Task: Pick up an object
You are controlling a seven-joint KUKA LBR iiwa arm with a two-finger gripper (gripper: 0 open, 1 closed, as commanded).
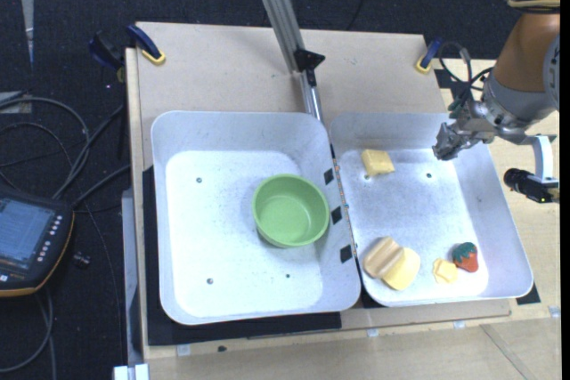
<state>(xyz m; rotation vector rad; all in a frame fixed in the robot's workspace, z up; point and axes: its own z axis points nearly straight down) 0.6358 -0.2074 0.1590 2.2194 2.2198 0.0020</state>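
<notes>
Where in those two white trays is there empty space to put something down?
The left bin has bare floor all around the green bowl, widest on its left. In the right bin, the middle is open, between the yellow block and the front cluster: pale pieces, small yellow bit, red toy. The gripper hangs at the back right corner.

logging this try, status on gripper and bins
Gripper over right bin's far edge, nothing seen held. Yellow block nearest. Green bowl in left bin.
</notes>
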